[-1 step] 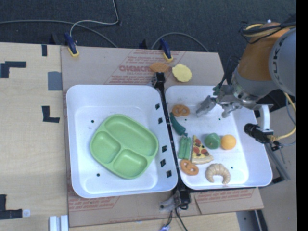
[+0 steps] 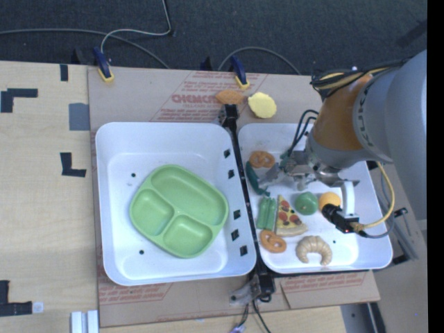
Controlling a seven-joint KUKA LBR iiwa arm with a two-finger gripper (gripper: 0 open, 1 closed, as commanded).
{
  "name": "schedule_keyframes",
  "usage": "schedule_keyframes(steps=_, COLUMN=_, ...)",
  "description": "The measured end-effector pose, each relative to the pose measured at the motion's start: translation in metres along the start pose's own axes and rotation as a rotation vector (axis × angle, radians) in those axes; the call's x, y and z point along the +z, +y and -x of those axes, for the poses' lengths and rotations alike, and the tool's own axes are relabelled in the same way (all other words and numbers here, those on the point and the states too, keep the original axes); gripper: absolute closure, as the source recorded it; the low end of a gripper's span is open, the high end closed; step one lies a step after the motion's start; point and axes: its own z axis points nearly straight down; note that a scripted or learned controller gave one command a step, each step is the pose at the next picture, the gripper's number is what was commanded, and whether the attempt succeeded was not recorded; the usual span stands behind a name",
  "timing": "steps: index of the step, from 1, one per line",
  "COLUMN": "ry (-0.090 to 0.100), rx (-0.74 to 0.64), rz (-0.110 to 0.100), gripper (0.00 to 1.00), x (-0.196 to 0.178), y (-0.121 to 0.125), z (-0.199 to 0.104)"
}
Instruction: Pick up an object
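Above the right bin's (image 2: 371,255) far-left corner, the gripper (image 2: 295,172) is positioned among toy food (image 2: 291,217), its grasp impossible to tell.

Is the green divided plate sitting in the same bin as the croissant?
No, the green divided plate lies in the left bin, while the croissant lies in the right bin.

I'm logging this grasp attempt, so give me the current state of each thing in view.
gripper: low in the right bin, nothing visibly held
green divided plate: flat in the left bin, compartments bare
pizza slice: lying flat in the right bin
croissant: lying near the right bin's front edge
green ball: resting beside the pizza slice
yellow piece: outside the bins, on the cardboard
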Motion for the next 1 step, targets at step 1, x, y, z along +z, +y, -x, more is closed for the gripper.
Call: schedule_keyframes(steps=1, ry=-0.008, rx=0.002, rz=-0.004, gripper=0.0, x=0.014, y=0.0443, z=-0.0069)
